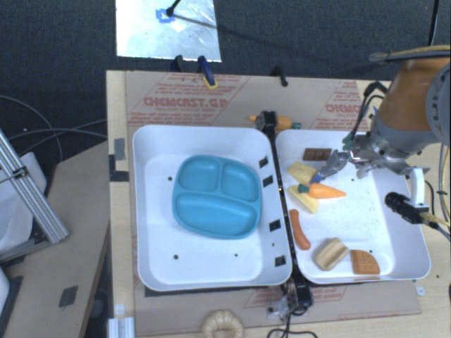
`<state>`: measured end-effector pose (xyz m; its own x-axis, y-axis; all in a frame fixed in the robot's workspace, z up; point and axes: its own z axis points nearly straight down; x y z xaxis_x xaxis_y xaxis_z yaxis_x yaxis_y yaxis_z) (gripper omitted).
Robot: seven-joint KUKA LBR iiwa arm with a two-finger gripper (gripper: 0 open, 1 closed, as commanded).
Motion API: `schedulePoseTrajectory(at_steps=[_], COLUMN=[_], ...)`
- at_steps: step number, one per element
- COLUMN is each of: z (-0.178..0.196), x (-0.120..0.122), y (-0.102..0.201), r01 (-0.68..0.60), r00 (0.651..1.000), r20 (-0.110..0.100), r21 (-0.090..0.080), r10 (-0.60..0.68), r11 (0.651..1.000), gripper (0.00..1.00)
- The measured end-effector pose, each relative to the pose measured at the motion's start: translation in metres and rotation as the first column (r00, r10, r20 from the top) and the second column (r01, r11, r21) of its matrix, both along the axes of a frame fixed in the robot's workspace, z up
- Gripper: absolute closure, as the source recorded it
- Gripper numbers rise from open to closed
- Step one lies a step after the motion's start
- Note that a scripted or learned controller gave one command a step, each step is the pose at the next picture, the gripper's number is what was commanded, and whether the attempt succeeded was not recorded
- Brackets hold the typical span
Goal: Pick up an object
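The left bin (151, 210) carries a blue divided plate (217, 196), while the right bin (405, 248) holds the toy food: a sausage (300, 230) near the divider, pale yellow cheese wedges (303, 189), a chocolate bar (316, 155), a carrot (328, 192), a bread roll (330, 253) and a toast slice (365, 262). The gripper (334, 164) reaches in from the right, hanging just above the carrot and cheese; whether it is released or clenched cannot be told here, and nothing visibly sits in it. This looks like the approach step. The next move probably calls for descending onto one item, likely the carrot, without nudging the neighbouring cheese.
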<state>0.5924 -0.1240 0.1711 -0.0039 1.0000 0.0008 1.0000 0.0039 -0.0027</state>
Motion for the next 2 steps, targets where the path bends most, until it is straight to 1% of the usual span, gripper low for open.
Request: schedulePoseTrajectory(at_steps=[1, 2], z=[-0.042, -0.082], x=[-0.002, 0.003], y=[0.002, 0.003], r01=[0.003, 0.004], r00=[1.000, 1.000], r20=[0.000, 0.018], r21=[0.000, -0.001], r10=[-0.003, -0.004], r11=[1.000, 1.000], gripper=[0.00, 0.00])
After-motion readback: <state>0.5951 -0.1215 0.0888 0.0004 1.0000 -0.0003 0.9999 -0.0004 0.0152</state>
